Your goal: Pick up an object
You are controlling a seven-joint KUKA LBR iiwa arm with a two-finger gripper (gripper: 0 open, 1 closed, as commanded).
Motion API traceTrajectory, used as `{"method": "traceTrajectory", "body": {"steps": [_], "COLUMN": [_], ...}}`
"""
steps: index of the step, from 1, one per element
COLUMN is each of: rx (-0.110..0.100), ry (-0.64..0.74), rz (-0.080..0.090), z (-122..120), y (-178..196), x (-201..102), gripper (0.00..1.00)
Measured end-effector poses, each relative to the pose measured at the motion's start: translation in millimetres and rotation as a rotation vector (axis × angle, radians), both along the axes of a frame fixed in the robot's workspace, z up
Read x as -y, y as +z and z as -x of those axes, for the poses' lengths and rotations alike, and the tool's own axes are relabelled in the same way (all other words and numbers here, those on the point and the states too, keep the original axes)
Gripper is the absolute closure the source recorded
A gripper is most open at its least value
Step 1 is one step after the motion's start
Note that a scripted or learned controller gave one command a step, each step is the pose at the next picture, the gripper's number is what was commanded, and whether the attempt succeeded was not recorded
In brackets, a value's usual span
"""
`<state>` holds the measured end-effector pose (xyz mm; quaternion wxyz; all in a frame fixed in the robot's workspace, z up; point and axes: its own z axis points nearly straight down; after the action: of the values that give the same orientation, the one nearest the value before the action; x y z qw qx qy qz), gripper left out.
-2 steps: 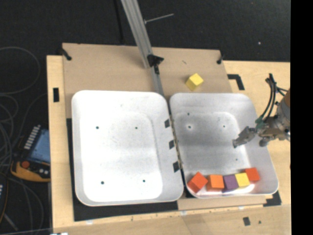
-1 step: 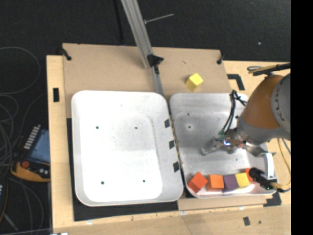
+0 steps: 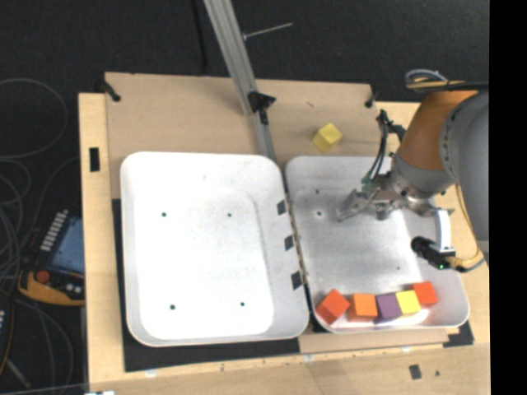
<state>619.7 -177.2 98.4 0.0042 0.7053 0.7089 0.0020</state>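
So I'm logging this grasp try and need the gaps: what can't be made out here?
- Pincer: open or shut can't be told; too small and blurred.
- Arm: cut off by the right edge.
- Blocks: crowded against the bin wall, their lower faces hidden.
- Yellow block: markings too small.

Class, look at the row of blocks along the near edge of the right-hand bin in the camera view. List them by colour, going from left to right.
red-orange block → orange block → purple block → yellow block → red block
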Motion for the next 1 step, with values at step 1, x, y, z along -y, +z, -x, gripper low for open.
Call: {"method": "traceTrajectory", "body": {"steps": [1], "rx": [0.0], "ry": [-0.008], "rz": [-0.001], "z": [63.5], "y": [123.6], "x": [-6.2], "gripper": [0.0]}}
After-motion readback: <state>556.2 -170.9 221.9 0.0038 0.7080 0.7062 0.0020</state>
